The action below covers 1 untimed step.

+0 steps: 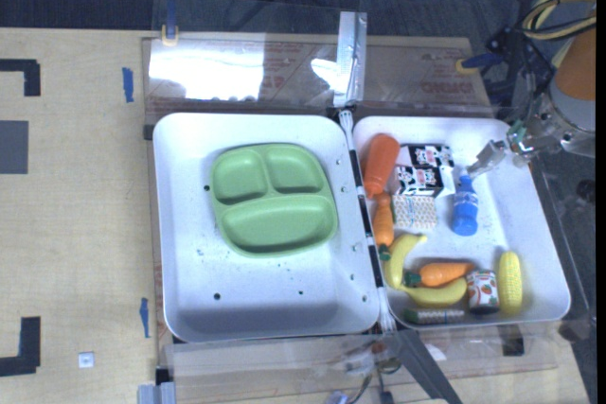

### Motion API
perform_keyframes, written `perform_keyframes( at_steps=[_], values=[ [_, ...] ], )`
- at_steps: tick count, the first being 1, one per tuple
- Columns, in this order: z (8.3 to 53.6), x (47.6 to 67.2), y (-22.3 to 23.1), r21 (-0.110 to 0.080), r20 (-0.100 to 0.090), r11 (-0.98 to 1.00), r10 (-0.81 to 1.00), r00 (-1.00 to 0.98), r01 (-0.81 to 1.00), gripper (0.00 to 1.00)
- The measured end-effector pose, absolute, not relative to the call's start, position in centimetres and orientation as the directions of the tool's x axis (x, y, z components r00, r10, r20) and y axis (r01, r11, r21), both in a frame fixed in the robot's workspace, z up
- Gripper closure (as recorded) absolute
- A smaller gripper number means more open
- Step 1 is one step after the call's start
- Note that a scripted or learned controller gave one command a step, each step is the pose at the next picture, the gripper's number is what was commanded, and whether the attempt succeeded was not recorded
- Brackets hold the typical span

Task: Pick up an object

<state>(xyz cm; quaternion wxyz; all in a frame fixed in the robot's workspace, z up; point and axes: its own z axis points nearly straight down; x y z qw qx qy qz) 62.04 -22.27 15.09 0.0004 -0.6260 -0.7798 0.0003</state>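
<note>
The right bin [544, 232] holds a pile of toy food. A tall orange bottle-shaped toy [381, 163] lies at its left wall, with a black-and-white patterned carton [422, 168] beside it. A small blue bottle [464, 209] stands near the middle. Along the front lie a yellow banana [402, 257], an orange carrot [442, 274], a small can [482, 290] and a yellow corn cob [509, 280]. My gripper [481, 162] reaches in from the right, low over the bin's back, just behind the blue bottle and to the right of the carton. Nothing shows in its grasp.
The left bin [180, 232] bears a green divided plate [273, 198]. A clear plastic panel [256, 66] stands behind the bins. Cables and tripod legs lie on the dark floor at the back right. A wooden bench top extends to the left.
</note>
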Motion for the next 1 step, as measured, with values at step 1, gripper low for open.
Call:
perform_keyframes(
  at_steps=[1],
  values=[
    [8.53,61.16,-20.01,0.005,0.0,0.19,0.982,-0.19,0.982,0.0]
  ],
)
